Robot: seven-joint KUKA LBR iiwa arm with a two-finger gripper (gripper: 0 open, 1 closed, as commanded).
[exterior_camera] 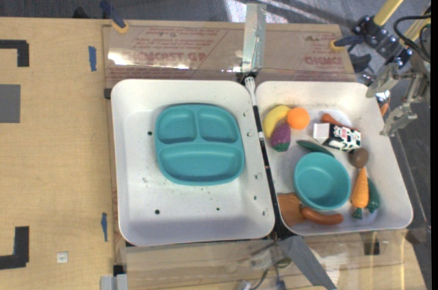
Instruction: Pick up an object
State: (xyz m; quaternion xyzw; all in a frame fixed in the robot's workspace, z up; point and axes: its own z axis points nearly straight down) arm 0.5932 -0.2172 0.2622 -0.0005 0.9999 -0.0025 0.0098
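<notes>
Toys crowd the right bin: a teal bowl, banana, orange, carrot and sausage. A teal plate sits in the left bin. The gripper hangs at the right bin's far edge, seemingly holding nothing; its grip I cannot tell.

A pale wooden bench carries two shallow white bins side by side, touching along their inner edges. The left bin sits near the bench's middle, the right bin at its right end. Clear plastic sheeting lies on the far side.
</notes>
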